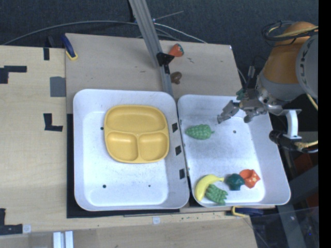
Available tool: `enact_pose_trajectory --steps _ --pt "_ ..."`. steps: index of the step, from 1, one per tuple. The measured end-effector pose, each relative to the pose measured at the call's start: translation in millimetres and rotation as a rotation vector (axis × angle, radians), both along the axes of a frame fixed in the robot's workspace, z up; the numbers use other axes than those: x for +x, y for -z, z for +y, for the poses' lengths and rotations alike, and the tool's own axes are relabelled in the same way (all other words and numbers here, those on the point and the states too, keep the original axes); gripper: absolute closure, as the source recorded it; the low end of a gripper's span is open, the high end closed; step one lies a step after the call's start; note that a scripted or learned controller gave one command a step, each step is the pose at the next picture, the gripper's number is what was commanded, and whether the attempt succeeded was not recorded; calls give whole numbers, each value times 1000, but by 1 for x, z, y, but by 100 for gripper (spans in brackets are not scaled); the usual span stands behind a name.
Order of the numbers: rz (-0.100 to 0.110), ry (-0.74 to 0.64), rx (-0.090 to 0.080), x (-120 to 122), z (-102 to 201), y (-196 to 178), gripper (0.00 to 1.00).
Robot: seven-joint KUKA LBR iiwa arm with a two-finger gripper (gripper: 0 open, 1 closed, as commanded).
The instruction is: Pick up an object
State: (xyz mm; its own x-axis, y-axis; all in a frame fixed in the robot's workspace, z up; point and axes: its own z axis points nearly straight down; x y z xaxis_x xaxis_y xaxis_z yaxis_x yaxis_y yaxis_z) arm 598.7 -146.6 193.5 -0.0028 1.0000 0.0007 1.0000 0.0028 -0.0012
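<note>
Grey-fingered claw (236, 115) hangs spread wide, apparently gripping nothing, over the right bin (269, 159)

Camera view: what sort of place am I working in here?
Probably a lab bin-picking bench: two white bins, one with a yellow divided tray and one with toy foods, and the pincer over them.
</note>
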Motion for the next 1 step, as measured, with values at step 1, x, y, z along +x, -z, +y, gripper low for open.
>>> enact_pose_trajectory --steps 1 --pt "0 0 0 0 0 0 0"
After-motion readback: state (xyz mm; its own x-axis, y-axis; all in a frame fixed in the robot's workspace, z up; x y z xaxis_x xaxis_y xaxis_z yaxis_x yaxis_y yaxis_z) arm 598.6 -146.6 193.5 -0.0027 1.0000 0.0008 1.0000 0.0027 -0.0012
